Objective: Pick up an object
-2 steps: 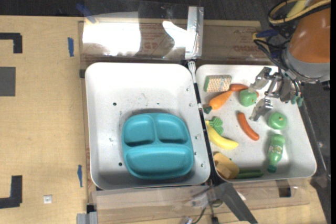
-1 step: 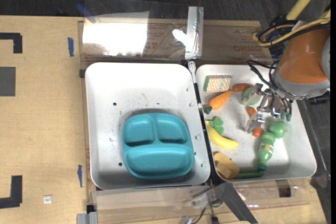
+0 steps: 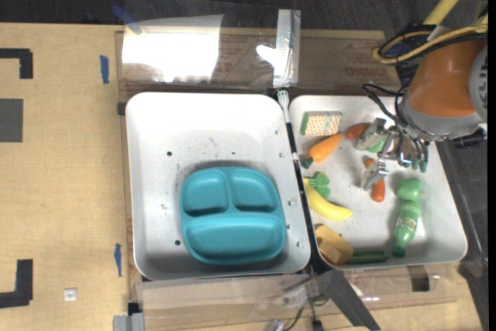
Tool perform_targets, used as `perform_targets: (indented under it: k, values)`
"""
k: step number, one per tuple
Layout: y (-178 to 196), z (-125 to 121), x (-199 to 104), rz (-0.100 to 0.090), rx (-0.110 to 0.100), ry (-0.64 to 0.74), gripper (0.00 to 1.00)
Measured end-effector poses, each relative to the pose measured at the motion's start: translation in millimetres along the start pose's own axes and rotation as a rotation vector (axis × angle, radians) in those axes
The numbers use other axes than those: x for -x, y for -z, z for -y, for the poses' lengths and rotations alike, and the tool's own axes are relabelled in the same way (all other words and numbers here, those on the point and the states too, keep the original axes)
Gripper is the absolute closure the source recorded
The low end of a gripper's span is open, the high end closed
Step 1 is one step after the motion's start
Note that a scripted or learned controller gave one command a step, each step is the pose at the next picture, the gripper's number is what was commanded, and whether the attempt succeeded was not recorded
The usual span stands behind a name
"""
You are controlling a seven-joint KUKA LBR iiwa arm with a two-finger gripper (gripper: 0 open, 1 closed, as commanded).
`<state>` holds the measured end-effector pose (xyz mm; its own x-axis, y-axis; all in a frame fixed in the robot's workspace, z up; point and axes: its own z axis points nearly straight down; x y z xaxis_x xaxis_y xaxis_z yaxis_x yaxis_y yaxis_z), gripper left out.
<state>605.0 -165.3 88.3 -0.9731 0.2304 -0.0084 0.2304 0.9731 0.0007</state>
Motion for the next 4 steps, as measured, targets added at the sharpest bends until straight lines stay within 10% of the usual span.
perform_targets:
  k: [1, 2, 4]
  values:
    - [14.4, -1.1, 4.0, 0.014, 0.000, 0.002, 1.00]
    - [13.4, -1.2, 3.5, 0.012, 0.000, 0.002, 0.00]
    - [0.6, 20.0, -37.8, 0.001, 0.000, -0.144, 0.00]
